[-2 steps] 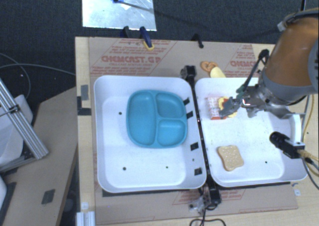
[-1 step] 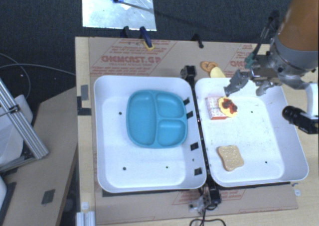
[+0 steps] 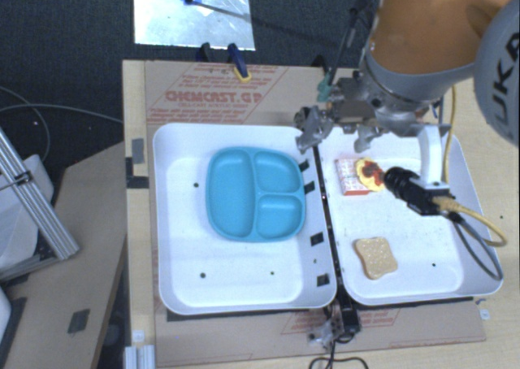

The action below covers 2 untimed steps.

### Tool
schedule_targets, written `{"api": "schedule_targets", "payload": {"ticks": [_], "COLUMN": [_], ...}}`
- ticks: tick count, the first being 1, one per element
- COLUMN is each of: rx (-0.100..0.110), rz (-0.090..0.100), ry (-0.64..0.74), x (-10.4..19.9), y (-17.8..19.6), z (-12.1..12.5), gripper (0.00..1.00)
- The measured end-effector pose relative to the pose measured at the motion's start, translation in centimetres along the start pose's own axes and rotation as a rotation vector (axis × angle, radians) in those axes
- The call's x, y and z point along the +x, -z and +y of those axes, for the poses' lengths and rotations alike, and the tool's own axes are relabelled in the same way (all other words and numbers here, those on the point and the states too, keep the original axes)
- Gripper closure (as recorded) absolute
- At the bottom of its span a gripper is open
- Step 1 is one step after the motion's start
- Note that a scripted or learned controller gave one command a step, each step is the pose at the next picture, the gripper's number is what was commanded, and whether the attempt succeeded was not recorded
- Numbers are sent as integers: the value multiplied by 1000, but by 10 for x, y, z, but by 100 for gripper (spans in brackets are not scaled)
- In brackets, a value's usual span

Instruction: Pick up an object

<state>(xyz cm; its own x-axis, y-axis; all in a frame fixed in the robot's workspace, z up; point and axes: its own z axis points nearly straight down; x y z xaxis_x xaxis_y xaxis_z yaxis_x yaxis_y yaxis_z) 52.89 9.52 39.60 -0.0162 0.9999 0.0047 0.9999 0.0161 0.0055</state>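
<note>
The jaws stand apart with nothing between them, and the gripper (image 3: pixel 335 141) hangs above where both bins meet. The left bin (image 3: pixel 166 221) holds a blue divided plate (image 3: pixel 254 194). The right bin (image 3: pixel 443 282) holds a red-and-white packet (image 3: pixel 356 175) and a toast slice (image 3: pixel 375 257).

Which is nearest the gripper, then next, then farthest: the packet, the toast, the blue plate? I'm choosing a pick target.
From the gripper:
1. Packet, right bin, just below it.
2. Blue plate, left bin.
3. Toast, right bin's near end.
</note>
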Motion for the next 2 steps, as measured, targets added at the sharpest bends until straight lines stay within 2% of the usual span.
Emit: {"api": "schedule_targets", "payload": {"ticks": [1, 2], "rx": [10, -3], "rz": [-3, 0], "ry": [-4, -9], "x": [73, 93], "y": [-60, 10], "z": [-25, -41], "gripper": [0, 0]}}
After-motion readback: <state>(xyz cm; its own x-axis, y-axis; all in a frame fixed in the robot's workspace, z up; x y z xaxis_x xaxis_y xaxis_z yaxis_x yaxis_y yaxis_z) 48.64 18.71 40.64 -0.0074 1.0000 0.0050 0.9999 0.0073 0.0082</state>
